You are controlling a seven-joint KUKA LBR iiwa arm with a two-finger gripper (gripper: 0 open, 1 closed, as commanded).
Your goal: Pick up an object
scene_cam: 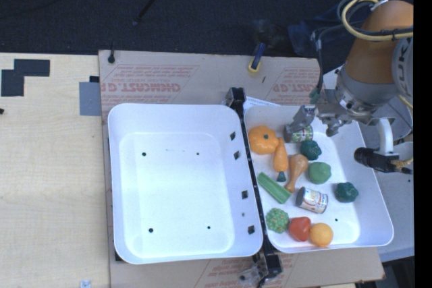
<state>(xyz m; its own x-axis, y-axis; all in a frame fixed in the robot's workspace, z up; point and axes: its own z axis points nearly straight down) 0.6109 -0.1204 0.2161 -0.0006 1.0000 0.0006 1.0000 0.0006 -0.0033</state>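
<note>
At the upper middle of the right bin (pixel 378 212), the gripper (pixel 302 126) hangs low over the toys; whether it is open or closed cannot be told. Just below it lie a dark green piece (pixel 311 149), an orange pumpkin (pixel 262 139), a carrot (pixel 280 157) and a small can (pixel 312 199).

We saw a pale wooden bench (pixel 47 179) stretching out to the left; dark patches (pixel 27 74) sat on its top near the far edge, with a grey square (pixel 88 98) just beside them; a printed cardboard sheet (pixel 175 81) lay flat across the bench; on that sheet rested two shallow white bins side by side, the left bin (pixel 175 239) and the right bin (pixel 368 219), touching along their inner edges; a yellow-handled tool (pixel 256 59) lay at the cardboard's far edge.
</note>
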